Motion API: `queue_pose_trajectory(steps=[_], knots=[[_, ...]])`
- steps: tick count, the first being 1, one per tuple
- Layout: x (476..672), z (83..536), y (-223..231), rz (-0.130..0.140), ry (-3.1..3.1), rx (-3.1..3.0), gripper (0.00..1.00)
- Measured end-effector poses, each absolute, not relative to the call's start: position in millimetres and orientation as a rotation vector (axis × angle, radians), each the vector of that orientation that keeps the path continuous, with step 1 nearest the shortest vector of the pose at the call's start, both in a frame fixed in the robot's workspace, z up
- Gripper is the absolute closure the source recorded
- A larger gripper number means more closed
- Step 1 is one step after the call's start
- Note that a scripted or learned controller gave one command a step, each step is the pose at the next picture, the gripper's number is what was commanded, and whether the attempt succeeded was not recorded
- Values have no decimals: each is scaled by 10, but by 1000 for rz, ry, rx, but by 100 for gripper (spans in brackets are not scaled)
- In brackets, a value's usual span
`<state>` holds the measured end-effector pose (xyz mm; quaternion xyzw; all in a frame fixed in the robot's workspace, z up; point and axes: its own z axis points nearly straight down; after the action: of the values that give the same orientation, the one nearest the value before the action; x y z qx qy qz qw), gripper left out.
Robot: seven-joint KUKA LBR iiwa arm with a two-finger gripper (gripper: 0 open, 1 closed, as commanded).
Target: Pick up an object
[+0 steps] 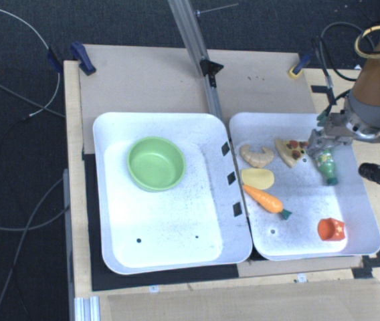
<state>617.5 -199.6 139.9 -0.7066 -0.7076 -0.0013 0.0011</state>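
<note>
The right bin (367,209) holds several toy foods. A green bottle (327,168) lies near its far right side, and a pizza slice (288,151) lies just left of it. Further left are a beige croissant-like piece (257,155), a yellow piece (257,178) and an orange carrot (265,199). A red-orange piece (331,229) sits near the front right corner. My gripper (320,143) hangs low over the far right part of this bin, right at the top end of the green bottle and beside the pizza slice.
The left bin (110,212) holds a green bowl (156,163) towards its back left. A metal pole (193,32) slants across the bench above the gap between the bins. Blue clamps (81,57) sit at the bench's far corners.
</note>
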Motion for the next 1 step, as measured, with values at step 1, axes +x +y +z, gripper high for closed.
queue_pose_trajectory(steps=[1], knots=[[6138,2067,-1986,-10,-2229,-2226,100]])
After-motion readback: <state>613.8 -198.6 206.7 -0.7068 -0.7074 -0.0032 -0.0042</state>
